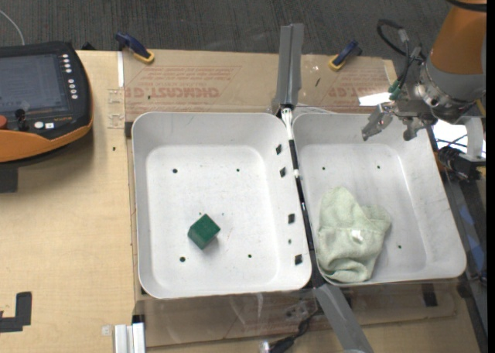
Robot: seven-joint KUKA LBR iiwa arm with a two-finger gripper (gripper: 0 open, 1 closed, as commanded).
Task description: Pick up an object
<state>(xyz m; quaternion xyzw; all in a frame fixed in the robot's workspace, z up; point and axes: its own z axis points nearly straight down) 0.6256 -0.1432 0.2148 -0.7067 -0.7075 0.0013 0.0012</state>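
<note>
teach pendant (39, 96) lay at the bench's left edge | green cube (204, 231) sat in the left bin (155, 142), toward its front edge | crumpled pale-green cloth (352, 235) lay at the right bin's (418, 189) front | gripper (393, 125) hung over the right bin's back right corner, fingers spread, nothing between them

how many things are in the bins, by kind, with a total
green block: 1, in the left bin
pale green cloth: 1, crumpled in the right bin
total: 2

The gripper is over the right bin's far edge with nothing between its fingers.
</note>
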